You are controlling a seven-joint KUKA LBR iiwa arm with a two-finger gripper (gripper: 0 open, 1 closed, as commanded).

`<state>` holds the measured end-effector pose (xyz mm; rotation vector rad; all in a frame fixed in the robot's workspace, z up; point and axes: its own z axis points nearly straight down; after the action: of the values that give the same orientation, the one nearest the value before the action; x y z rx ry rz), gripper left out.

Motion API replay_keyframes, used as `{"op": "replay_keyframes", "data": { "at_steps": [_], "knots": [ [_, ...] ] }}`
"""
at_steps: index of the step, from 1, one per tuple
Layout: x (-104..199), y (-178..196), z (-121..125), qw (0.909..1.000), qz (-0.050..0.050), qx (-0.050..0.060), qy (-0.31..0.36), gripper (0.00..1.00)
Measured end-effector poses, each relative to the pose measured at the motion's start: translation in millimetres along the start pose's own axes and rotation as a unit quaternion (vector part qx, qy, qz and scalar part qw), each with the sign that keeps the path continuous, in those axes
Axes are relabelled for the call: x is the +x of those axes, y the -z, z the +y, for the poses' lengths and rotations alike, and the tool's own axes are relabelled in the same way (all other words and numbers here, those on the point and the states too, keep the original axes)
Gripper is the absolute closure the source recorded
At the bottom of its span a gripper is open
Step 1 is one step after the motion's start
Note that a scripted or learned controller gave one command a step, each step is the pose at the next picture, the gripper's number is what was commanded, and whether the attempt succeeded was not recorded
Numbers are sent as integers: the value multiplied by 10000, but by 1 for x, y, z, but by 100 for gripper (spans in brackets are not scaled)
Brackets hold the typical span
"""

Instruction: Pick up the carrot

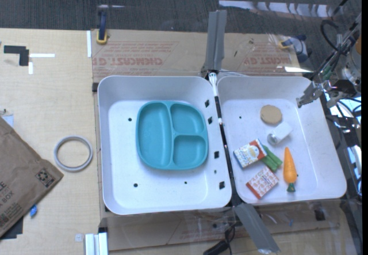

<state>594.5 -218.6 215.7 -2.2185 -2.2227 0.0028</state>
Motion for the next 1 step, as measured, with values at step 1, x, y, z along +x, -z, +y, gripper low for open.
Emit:
{"op": "replay_keyframes", "data": {
  "at_steps": [1],
  "knots": [
    [1,-101,-43,9997,15,-78,-235,0]
  ]
}}
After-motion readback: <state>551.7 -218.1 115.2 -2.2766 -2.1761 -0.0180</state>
